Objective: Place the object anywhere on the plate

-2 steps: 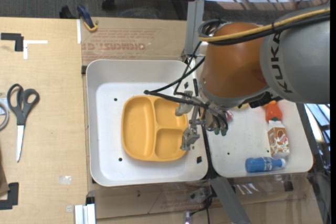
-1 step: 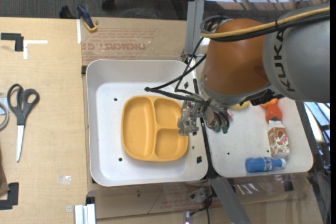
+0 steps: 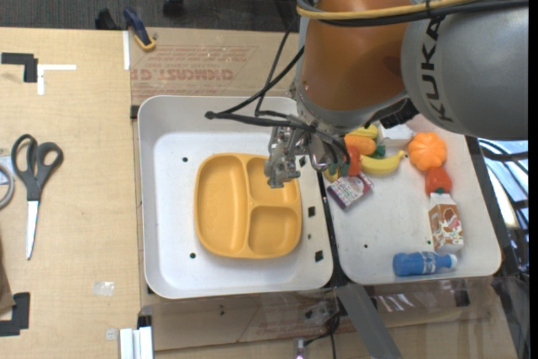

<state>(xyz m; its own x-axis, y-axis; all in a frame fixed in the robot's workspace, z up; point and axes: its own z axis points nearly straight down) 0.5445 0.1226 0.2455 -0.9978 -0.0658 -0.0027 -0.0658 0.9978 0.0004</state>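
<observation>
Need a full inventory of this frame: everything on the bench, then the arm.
plate: 1, yellow, three compartments, in the left bin
left bin: 1, white, centre of bench
right bin: 1, white, beside the left bin
orange toy pumpkin: 1, far part of right bin
banana: 1, yellow, right bin, left of the pumpkin
purple packet: 1, right bin, near its left wall
sauce bottle: 1, red cap, lying in right bin
blue bottle: 1, lying at right bin's near edge
scissors: 1, grey handles, on the wooden bench at left
end effector: 1, metal, above the plate's upper right part
arm: 1, grey with orange band
</observation>
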